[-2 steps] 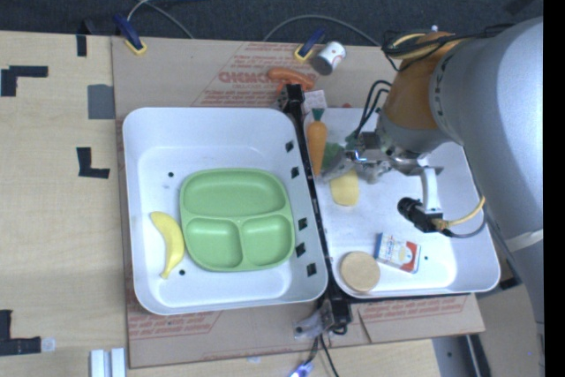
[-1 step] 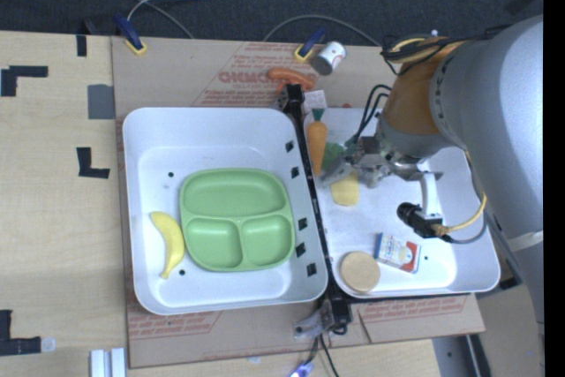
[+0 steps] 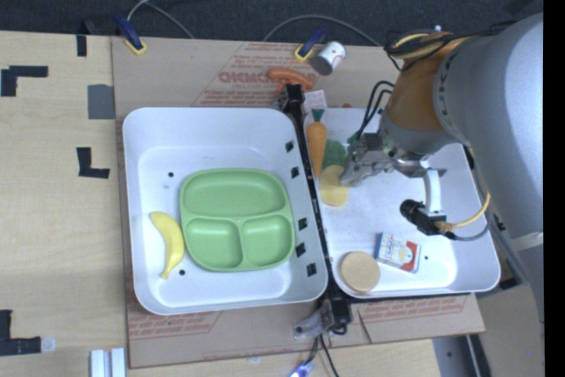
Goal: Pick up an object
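Several small items crowd the jaws (image 3: 353, 172) — carrot (image 3: 316, 143), yellow block (image 3: 333, 188) — can't tell if they're clenched, so it might easily nudge one away.

Bulky grey arm (image 3: 508, 101), rounded casing, orange band (image 3: 415, 97) above wrist, yellow and black cables looped alongside, black connector, pale metal gripper (image 3: 357, 163) housing.

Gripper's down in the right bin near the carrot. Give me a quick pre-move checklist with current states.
1. Gripper is over the right bin: ok.
2. Object held between the fingers: cannot tell.
3. Carrot and yellow piece lie against the bin's left wall, crowding the gripper: not ok.
4. Small box and round disc are apart from the gripper: ok.
5. Green tray and banana lie in the left bin: ok.
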Controlling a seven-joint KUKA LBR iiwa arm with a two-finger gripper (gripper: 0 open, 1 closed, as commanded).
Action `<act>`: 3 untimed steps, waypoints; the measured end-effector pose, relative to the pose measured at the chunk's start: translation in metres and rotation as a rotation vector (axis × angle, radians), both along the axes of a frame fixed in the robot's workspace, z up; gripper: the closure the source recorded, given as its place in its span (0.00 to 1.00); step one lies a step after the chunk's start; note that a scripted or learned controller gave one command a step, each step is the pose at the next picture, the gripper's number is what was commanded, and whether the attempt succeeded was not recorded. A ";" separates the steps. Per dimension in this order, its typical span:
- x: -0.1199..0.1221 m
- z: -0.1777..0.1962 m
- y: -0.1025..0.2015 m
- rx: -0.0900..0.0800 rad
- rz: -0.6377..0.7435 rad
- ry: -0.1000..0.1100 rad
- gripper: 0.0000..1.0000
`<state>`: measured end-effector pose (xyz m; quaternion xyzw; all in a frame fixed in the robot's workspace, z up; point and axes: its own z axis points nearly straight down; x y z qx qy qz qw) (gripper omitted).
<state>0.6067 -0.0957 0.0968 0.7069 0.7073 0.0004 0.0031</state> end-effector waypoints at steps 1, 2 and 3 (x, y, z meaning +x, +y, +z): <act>0.000 0.000 0.000 0.000 0.000 0.000 0.00; 0.060 -0.003 -0.005 0.000 0.000 0.011 0.00; 0.040 -0.011 -0.002 0.002 0.001 0.003 0.00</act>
